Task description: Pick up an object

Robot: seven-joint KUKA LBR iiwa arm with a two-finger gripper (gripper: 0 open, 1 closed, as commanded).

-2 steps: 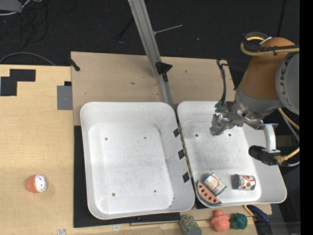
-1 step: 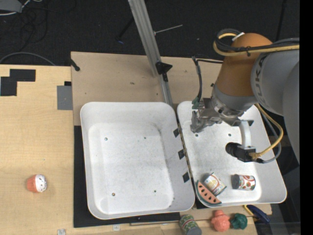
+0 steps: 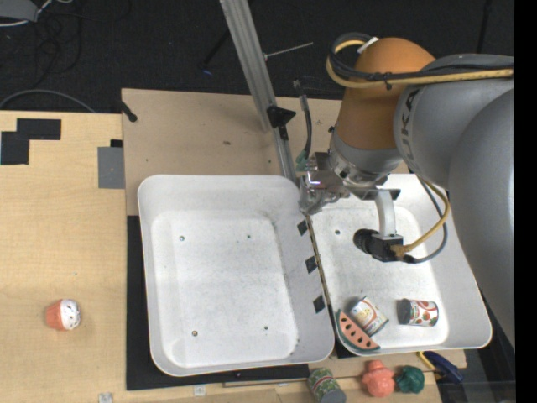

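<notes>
The claw [image 3: 317,187] hung over the far end of the seam where the two white bins met, at the end of the grey arm [image 3: 461,133] with its orange band [image 3: 388,74]. Whether the claw was apart or together could not be told; nothing was seen clamped in it.

The things to be picked lay well apart from the claw, toward the near end of the right bin [image 3: 457,330] and to the claw's right in the view. A small striped can [image 3: 367,315] lay tilted there, and just beside it, at the bin's near corner, was a watermelon-slice toy [image 3: 357,336]. A second small can with a red label [image 3: 418,311] lay on its side further right of the claw, near the first can but not touching it.

Closer to the claw, down and to its right, a black part with a yellow cable [image 3: 375,244] hung over the right bin's floor.

The left bin [image 3: 168,200] spread out to the claw's left and toward the near edge. A metal rail [image 3: 249,53] ran slantwise away from the claw toward the far side.

Beyond the right bin's near rim, on the table [image 3: 50,225], stood a green cylinder [image 3: 323,384], a reddish lumpy toy [image 3: 377,379] and a dark green toy [image 3: 409,379]. Far to the claw's left a red-and-white ball [image 3: 63,315] rested on the table.
</notes>
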